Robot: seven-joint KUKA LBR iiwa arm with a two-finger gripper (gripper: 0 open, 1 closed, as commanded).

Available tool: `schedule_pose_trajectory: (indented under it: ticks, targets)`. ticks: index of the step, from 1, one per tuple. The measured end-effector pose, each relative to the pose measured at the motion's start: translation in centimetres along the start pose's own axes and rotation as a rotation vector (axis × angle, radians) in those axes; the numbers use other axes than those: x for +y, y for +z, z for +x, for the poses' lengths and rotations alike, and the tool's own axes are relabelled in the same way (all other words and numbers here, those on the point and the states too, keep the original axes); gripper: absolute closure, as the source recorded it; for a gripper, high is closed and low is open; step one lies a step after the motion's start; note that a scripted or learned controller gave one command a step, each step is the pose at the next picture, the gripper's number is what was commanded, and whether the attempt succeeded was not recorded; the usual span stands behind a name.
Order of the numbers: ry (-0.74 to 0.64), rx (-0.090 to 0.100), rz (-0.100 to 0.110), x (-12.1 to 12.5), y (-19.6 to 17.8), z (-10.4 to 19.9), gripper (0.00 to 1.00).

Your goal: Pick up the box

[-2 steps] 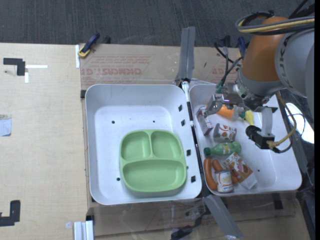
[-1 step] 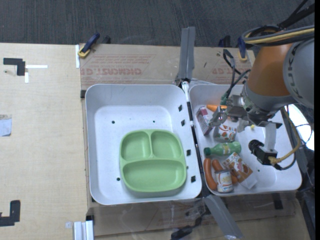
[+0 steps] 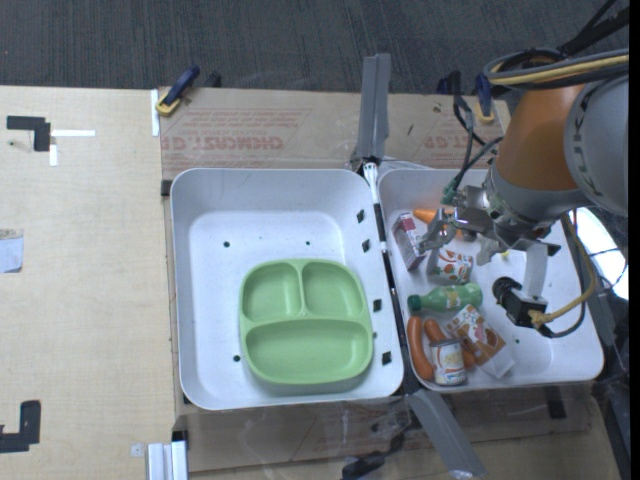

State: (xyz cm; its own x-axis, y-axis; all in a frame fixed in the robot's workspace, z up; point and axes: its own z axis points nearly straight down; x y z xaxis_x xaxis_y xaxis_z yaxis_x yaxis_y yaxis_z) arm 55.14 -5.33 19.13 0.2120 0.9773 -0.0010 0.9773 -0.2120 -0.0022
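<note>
The gripper (image 3: 447,230) hangs low over the right bin (image 3: 575,363), placed for a grab. Finger state: cannot tell. The box (image 3: 455,264) lies just beneath, among crowded groceries.

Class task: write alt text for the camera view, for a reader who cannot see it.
A grey and orange robot arm reaches from the right over the right white bin, its gripper above a heap of small groceries including a green bottle and a small box. The left bin holds a green divided plate.
</note>
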Motion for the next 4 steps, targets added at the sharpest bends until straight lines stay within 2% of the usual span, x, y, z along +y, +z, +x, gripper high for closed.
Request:
schedule_pose_trajectory:
  ticks: [1,2,3,4]
  targets:
    - [0.144,-0.001,0.004,1.2,4.3,-3.9,0.00]
    - [-0.072,0.000,0.002,3.6,10.1,-3.3,0.00]
    - [-0.070,0.000,0.000,3.6,9.1,-3.5,1.00]
    - [0.022,-0.001,0.001,0.7,0.0,3.2,1.00]
